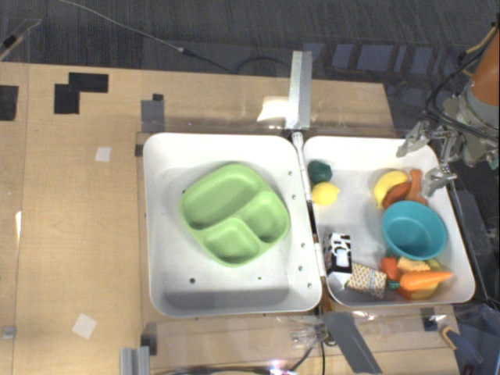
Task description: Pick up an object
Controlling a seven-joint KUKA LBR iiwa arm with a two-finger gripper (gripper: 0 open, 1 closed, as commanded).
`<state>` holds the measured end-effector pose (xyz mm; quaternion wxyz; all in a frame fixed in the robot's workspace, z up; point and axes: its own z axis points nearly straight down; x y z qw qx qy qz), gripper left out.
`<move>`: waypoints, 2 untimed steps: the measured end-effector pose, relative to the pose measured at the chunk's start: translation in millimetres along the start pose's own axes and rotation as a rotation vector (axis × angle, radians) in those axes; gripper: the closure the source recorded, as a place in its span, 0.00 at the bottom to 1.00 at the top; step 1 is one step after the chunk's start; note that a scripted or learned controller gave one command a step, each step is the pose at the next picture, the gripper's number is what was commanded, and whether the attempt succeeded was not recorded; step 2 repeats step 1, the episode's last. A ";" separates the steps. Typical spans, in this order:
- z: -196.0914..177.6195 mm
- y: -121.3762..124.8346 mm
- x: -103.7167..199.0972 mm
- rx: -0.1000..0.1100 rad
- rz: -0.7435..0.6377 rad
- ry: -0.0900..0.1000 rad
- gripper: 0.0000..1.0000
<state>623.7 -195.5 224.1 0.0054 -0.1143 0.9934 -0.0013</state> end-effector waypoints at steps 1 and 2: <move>130.2 -3.7 28.8 0.005 -0.099 -0.009 0.00; 130.2 -3.7 28.8 0.005 -0.099 -0.009 0.00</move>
